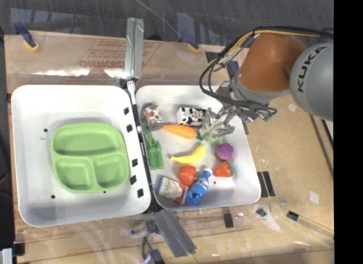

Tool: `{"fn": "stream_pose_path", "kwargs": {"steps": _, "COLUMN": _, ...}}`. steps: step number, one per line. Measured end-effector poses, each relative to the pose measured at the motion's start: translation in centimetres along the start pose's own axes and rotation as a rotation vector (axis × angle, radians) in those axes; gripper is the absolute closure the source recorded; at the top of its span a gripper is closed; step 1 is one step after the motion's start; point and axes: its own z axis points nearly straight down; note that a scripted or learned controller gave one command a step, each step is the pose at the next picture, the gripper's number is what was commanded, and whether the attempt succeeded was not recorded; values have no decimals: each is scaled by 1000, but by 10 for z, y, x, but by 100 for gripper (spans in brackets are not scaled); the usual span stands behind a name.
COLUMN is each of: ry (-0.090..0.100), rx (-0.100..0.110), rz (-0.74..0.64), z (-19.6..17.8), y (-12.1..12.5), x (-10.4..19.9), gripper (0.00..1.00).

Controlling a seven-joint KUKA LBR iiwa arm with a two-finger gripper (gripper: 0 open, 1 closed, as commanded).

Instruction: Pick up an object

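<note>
My gripper hangs low in the right bin, near its upper right part. It sits just right of an orange carrot and above a purple vegetable. A small green piece lies right under it. A yellow banana, a red fruit, an orange-red tomato, a blue bottle, a tipped can, a small tin, a black-and-white carton and a green pod lie around it. Nothing is visibly held.
The left bin holds a green divided tray. A metal bar stands at the divide between the bins. The arm's orange band and cables hang over the right bin's far right corner.
</note>
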Motion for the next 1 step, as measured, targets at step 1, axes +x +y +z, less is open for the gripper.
{"fn": "stream_pose_path", "kwargs": {"steps": 1, "ry": 0, "rx": -1, "rz": 112, "z": -17, "y": 28, "x": -50, "gripper": 100}}
